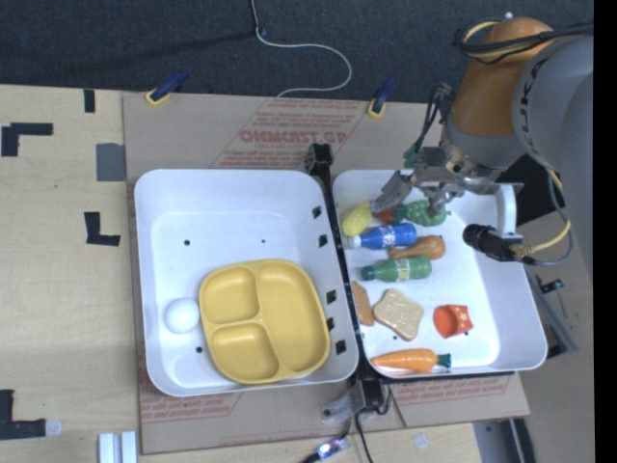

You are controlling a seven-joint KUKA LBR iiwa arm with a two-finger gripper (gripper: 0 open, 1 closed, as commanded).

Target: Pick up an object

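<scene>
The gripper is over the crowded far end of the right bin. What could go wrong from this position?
1. The gripper hangs over tightly packed items: a green object, the blue bottle and a yellow piece. It may close on two things, or on none.
2. The bottles lie on their sides touching, so a push could roll the orange bottle or the green bottle away.
3. The right bin wall is near; the fingers may hit it.

The claw (416,193) hangs over the far part of the right bin (506,331), just above a blue bottle (384,237), a green bottle (397,270), a lemon (357,220), bread (398,313) and a carrot (407,361), while the left bin (174,201) holds a yellow plate (262,318) and a white ball (181,314).
</scene>
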